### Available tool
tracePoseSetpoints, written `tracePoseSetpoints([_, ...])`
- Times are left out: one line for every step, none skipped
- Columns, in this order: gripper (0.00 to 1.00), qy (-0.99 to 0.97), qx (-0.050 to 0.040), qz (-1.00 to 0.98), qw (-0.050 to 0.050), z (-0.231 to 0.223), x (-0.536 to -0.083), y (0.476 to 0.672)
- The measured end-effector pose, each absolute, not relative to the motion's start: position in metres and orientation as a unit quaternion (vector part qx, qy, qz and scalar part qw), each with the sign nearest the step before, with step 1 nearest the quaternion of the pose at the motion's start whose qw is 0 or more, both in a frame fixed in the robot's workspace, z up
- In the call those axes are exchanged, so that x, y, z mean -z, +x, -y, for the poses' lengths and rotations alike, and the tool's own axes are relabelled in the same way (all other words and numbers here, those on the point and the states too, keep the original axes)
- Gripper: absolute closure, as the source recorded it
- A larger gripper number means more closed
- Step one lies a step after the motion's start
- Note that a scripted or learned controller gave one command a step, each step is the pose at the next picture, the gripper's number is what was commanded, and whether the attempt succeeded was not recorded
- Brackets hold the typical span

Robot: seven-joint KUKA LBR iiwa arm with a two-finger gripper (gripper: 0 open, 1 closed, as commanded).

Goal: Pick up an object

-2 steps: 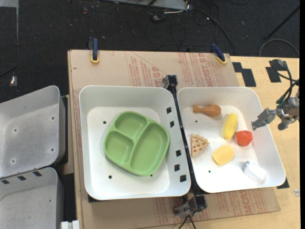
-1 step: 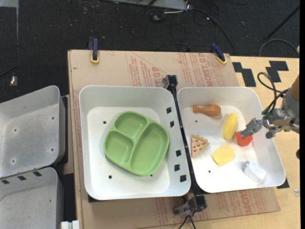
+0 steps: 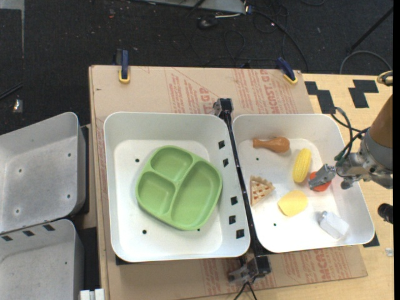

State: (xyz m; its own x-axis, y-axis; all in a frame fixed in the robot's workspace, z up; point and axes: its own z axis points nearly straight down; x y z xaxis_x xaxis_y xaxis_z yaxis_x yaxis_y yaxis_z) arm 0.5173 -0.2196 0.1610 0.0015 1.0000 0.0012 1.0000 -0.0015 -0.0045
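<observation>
Two white bins: left (image 3: pixel 119 186) holds a green plate (image 3: pixel 179 187); right (image 3: pixel 350 230) holds toy foods (tool (image 3: pixel 325 177) grip state indiscernible) beside corn (image 3: pixel 302 165).

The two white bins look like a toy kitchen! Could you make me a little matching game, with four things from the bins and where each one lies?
Things:
1. green plate
2. chicken drumstick
3. corn cob
4. clear bottle

Places:
A. right bin, far end
B. right bin, near right corner
C. left bin, middle
D. right bin, just left of the gripper

Pairs: 1-C, 2-A, 3-D, 4-B
</observation>
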Motion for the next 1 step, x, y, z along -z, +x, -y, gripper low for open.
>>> tracePoseSetpoints([0.00,-0.708,-0.0010,0.707,0.003,0.2136,-0.0993,0.5119])
